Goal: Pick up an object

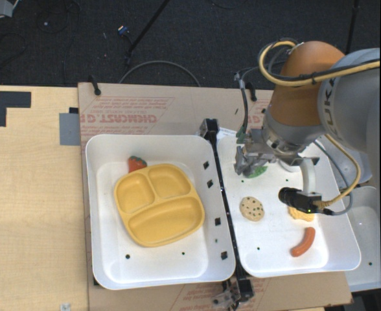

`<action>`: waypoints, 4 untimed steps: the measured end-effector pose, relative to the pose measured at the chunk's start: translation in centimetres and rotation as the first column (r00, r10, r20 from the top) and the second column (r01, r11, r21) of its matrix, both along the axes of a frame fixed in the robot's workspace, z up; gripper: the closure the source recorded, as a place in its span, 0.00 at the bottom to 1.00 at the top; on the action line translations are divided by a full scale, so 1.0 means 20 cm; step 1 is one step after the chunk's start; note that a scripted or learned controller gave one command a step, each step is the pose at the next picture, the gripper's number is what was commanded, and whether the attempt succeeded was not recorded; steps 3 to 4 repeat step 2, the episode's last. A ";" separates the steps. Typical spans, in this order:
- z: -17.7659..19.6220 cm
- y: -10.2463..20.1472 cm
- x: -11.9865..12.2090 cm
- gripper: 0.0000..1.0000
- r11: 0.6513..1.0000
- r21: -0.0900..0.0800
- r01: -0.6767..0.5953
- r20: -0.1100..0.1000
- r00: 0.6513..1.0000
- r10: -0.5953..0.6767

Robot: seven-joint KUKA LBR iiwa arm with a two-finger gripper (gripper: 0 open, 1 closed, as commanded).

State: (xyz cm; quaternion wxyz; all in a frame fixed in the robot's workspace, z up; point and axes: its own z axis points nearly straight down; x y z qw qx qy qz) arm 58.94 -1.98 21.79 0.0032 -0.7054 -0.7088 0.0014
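My gripper (247,165) is down in the right bin (336,254), near its back left corner. A small green object (260,170) lies right beside it, partly hidden by the gripper body. A round cookie with dark chips (251,208) lies just in front of the gripper. A yellow wedge (302,214) sits to the right of the cookie, partly under a black fitting (295,197) on the arm's cable. An orange-red sausage (302,241) lies near the bin's front right.
The left bin (106,238) holds a yellow divided plate (159,203) with a small red and green item (136,163) at its back left edge. A black divider (218,193) separates the bins. The arm's bulk (307,89) hangs over the right bin's back.
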 end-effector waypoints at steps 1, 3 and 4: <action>-0.05 0.26 -0.10 1.00 1.000 -0.001 0.000 -0.001 1.000 0.000; -0.01 0.50 -0.24 1.00 1.000 -0.001 -0.001 0.000 1.000 0.001; -0.01 0.50 -0.24 1.00 1.000 -0.001 -0.001 0.000 1.000 0.001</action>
